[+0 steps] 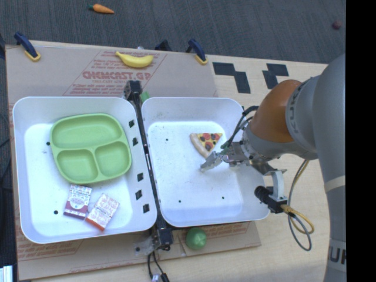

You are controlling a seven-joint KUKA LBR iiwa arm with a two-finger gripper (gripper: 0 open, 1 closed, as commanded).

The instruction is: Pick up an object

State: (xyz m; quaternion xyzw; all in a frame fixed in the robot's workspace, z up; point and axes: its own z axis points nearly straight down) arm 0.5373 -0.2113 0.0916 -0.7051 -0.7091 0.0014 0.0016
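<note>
A green ball (196, 238) was noted on the cardboard at the near edge, just outside the bins. In the left bin (23, 175), two small snack packets (90, 207) were found lying side by side near the front, with a green divided plate (89, 146) behind them. In the right bin (176, 210), a pizza slice (206, 142) was observed toward the back, lying flat. The gripper (212, 161) was recorded low over the bin floor, just beside the slice's near edge; whether it was released or clenched could not be told. A banana (135, 58) was seen on the cardboard beyond the bins, and a carrot (102, 8) on the floor farther off.
</note>
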